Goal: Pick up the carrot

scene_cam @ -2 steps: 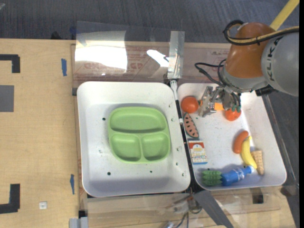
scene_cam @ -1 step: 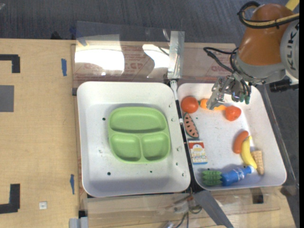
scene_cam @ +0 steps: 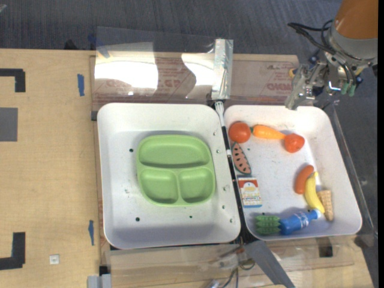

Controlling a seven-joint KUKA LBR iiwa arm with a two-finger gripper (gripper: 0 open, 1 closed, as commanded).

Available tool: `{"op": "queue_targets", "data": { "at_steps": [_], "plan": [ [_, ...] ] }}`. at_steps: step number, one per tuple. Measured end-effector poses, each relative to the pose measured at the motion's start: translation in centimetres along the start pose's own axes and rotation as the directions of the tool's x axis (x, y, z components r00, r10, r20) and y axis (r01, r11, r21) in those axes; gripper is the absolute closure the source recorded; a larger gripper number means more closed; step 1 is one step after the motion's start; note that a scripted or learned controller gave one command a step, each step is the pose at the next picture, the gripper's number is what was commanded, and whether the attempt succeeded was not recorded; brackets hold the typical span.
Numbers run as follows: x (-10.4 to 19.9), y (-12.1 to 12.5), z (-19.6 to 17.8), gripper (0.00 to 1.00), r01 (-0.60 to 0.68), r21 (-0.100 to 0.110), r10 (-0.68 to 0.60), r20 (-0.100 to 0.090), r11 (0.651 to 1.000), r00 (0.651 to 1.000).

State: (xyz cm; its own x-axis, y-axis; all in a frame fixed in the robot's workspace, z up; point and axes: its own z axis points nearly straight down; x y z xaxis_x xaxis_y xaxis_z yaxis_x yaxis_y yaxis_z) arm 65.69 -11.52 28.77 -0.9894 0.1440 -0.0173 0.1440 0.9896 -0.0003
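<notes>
The carrot (scene_cam: 268,132), a short orange piece with a yellowish tip, lies on its side near the back of the right bin (scene_cam: 342,161). It sits between two red tomatoes, one (scene_cam: 239,131) at its left end and one (scene_cam: 294,143) at its right. My gripper (scene_cam: 312,86) hangs over the back right corner of that bin, up and to the right of the carrot and well apart from it. Nothing is visibly held in it.
The right bin also holds a watermelon slice (scene_cam: 241,159), a small carton (scene_cam: 249,192), a green toy (scene_cam: 267,224), a blue bottle (scene_cam: 298,221), a banana (scene_cam: 313,197), a cone (scene_cam: 326,204) and an orange piece (scene_cam: 303,179). A green divided plate (scene_cam: 176,168) lies in the left bin (scene_cam: 114,161).
</notes>
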Motion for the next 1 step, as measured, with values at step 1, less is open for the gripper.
{"op": "queue_targets", "data": {
  "at_steps": [1],
  "plan": [
    [6.52,8.61,10.55,1.0,-0.015,-0.003,0.015,-0.022,1.0,1.0]
  ]
}}
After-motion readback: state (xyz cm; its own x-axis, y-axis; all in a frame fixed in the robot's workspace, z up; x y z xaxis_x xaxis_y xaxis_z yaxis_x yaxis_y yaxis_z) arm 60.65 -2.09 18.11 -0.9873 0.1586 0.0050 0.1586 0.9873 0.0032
